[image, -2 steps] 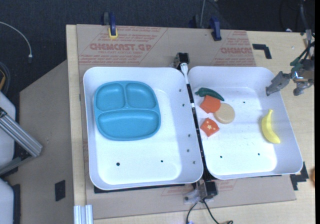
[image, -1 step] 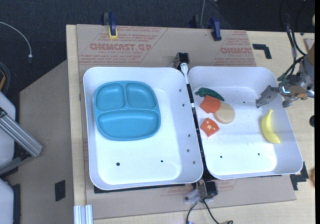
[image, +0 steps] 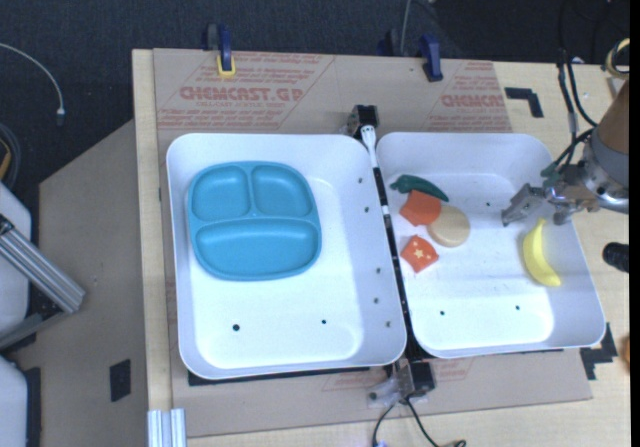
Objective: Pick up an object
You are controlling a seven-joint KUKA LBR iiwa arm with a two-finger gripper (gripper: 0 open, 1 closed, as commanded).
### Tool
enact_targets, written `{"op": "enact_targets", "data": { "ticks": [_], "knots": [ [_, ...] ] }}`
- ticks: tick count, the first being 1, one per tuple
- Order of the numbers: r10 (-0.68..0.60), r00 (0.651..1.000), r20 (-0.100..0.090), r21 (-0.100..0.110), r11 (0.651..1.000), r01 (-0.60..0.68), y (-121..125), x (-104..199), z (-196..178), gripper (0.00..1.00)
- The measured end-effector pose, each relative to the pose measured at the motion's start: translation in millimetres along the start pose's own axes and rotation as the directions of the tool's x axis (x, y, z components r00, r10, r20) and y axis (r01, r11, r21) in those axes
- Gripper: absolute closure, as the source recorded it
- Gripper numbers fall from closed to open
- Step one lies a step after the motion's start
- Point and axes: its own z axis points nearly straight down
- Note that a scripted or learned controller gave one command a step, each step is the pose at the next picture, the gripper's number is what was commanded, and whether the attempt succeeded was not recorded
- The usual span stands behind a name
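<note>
The right bin (image: 480,330) holds a yellow banana (image: 541,257) near its right wall. Further left lie an orange vegetable with a green top (image: 422,205), a beige round piece (image: 450,228) and a small red-orange block (image: 419,253). My gripper (image: 541,205) hangs at the bin's right side, just above the banana's upper end. Its fingers (image: 519,207) are spread open with nothing between them. The banana lies flat on the bin floor, apart from the other pieces.
A blue divided plate (image: 255,220) lies in the left bin (image: 290,335). A black-hinged ridge (image: 385,225) separates the two bins. Cables run at the far right, by the arm (image: 612,150).
</note>
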Motion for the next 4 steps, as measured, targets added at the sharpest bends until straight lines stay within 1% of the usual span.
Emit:
{"op": "enact_targets", "data": {
  "ticks": [1,2,3,4],
  "knots": [
    [-0.002,1.000,-0.006,0.002,1.000,0.002,8.5,3.8,58.3,0.00],
    [-0.002,1.000,-0.003,0.000,1.000,0.002,8.3,3.4,46.8,1.00],
    [-0.001,1.000,0.002,-0.004,1.000,0.001,10.0,4.1,-14.8,1.00],
    [-0.001,1.000,0.003,-0.005,1.000,0.001,4.5,4.1,-58.6,1.00]
  ]
}}
